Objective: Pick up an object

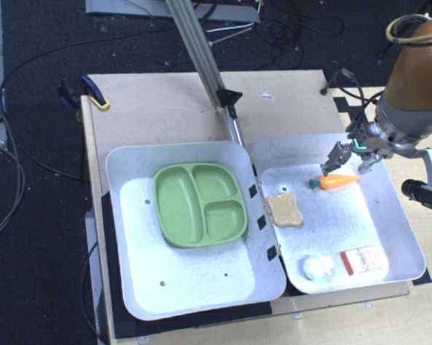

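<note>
Reaching in from the right, the arm (412,83) bends down over the right bin (394,215) with its gripper (352,160) spread wide and clasping nothing, poised just above the carrot (336,182) lying at that bin's far side, beyond the bread slice (285,210).

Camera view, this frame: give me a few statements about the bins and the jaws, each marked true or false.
1. The green divided plate lies in the left bin. True.
2. The carrot lies in the right bin. True.
3. The gripper hangs over the left bin. False: it is above the carrot, at the right bin's far side.
4. The slice of bread rests on the plate. False: it lies in the right bin.
5. The red and white box sits beside the white ball. True.
</note>
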`<state>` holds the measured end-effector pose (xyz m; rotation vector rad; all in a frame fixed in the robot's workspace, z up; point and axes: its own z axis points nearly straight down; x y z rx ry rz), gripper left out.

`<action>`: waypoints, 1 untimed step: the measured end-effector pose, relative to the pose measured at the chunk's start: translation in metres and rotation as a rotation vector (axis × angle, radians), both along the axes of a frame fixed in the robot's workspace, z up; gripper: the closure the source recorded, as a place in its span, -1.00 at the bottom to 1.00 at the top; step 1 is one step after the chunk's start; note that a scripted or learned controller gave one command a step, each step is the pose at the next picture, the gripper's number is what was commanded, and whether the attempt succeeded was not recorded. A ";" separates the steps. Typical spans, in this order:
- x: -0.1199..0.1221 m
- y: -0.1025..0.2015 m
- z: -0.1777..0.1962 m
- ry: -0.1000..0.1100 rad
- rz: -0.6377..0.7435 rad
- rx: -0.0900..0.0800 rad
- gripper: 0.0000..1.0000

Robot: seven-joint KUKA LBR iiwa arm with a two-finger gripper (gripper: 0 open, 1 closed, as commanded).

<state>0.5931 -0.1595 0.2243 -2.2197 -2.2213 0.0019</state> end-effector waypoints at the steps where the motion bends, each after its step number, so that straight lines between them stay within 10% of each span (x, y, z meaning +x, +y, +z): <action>1: 0.000 0.000 0.001 -0.002 0.000 0.000 -1.00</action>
